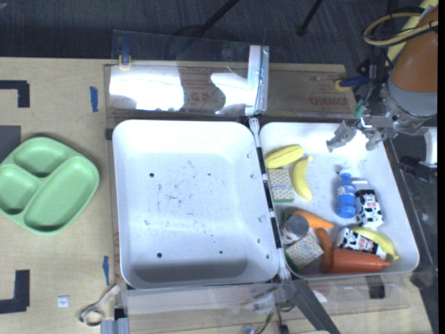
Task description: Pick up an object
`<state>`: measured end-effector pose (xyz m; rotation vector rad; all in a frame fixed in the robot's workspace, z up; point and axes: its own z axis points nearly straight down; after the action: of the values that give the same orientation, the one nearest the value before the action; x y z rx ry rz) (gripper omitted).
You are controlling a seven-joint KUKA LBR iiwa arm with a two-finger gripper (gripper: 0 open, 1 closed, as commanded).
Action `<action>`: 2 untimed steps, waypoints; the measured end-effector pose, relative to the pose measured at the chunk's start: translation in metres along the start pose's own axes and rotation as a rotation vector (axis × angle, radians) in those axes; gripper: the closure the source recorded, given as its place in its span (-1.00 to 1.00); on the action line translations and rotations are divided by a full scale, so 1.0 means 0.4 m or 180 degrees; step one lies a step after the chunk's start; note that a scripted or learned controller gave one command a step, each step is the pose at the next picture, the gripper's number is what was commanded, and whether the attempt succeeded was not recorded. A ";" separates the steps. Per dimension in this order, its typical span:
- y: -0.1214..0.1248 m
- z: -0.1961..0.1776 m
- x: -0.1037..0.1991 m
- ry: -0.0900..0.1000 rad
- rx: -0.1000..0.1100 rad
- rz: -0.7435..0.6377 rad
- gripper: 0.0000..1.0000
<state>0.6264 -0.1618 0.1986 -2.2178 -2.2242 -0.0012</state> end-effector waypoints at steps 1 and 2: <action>0.004 0.122 -0.155 -0.0004 -0.0003 -0.0684 -1.00; -0.076 0.210 -0.148 0.0006 -0.0006 -0.1319 -1.00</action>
<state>0.5962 -0.2209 0.1146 -1.7128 -2.6330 -0.0056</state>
